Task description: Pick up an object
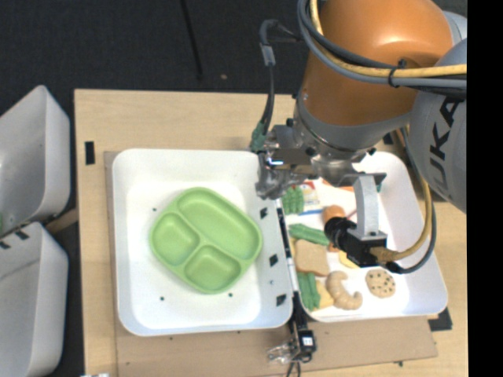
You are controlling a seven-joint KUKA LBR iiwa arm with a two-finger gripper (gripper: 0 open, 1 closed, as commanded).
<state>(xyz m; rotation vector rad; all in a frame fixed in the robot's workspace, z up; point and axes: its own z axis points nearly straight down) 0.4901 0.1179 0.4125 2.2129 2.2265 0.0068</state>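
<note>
You see a green divided plate [206,239] lying in the left bin [134,305] on your wooden bench [157,104].

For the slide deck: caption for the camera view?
Grey-and-orange arm over right white bin of toy food; green divided plate in left.

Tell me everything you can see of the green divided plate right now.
The green divided plate is pale lime, plastic-looking, with rounded corners and three compartments: one large, two smaller. It lies flat, right side up, turned at an angle, near the middle of the left bin. All three compartments hold nothing. Only the bin floor touches it; the arm works over the other bin.
</note>
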